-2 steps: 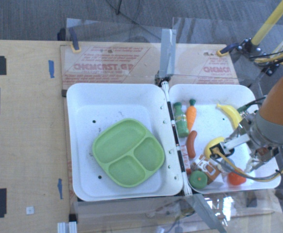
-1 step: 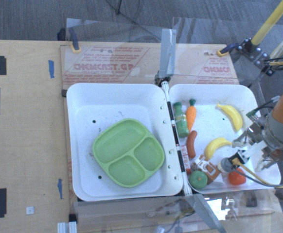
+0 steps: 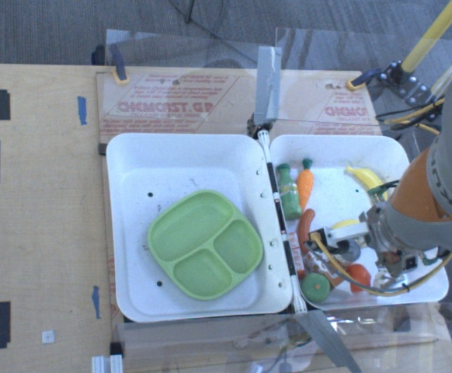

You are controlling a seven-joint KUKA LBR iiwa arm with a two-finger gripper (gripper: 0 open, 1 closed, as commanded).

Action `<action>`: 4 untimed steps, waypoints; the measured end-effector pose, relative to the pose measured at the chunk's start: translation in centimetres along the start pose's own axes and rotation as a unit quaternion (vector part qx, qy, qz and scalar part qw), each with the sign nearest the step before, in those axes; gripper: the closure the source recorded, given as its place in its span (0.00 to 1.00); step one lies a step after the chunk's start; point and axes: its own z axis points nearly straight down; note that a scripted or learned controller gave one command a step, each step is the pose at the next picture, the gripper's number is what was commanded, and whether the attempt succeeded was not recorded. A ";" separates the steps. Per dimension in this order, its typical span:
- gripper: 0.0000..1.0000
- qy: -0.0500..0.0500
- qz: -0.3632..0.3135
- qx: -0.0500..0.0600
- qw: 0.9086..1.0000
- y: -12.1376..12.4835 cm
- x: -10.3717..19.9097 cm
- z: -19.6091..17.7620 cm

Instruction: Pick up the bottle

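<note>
Right bin [image 3: 393, 150]: bottle [image 3: 289, 192] lies lengthwise, cap pointing away.

Red print on the cardboard sheet [image 3: 172, 99], mirrored, perhaps reads "CHOICEST".

Arm [image 3: 443, 169] is grey, fat rounded casing, broad orange band [image 3: 416, 193] just above the wrist. Below the band there's a grey wrist collar [image 3: 401, 231], then darker metal hardware. Yellow cable [image 3: 381, 286] loops out under the wrist, with thin black wires alongside. A pale, white-and-yellow block [image 3: 342, 231] sits on the tool end. Too blurry to pick out screws or markings.
</note>
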 end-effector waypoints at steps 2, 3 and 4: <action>0.00 0.001 -0.004 0.005 1.000 9.5 4.1 0.1; 0.00 -0.001 -0.002 0.002 1.000 12.2 12.0 -3.8; 0.00 0.001 -0.085 0.000 0.996 4.6 8.4 0.1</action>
